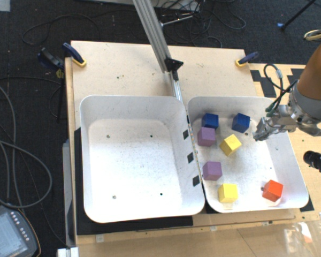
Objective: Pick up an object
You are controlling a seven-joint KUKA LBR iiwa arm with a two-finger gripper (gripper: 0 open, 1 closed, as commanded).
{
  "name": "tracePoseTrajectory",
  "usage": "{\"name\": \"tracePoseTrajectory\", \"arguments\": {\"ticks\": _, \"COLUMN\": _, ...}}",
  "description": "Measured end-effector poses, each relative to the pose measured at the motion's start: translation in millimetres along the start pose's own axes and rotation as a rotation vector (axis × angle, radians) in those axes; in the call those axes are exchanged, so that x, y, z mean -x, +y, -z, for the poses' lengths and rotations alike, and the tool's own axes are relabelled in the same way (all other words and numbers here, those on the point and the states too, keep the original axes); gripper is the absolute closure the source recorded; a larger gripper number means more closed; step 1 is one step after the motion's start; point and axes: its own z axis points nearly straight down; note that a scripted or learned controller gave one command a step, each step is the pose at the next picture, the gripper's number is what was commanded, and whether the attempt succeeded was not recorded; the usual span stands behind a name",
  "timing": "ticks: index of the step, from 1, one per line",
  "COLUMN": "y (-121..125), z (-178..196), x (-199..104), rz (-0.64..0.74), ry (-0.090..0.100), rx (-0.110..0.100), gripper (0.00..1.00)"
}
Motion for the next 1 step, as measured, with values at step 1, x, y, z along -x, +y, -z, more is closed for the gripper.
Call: {"name": "tracePoseTrajectory", "arguments": {"ticks": 1, "y": 1.5, "z": 30.1, "x": 0.4, "rz": 0.001, "ry": 0.001, "rx": -0.002, "gripper": 1.0}}
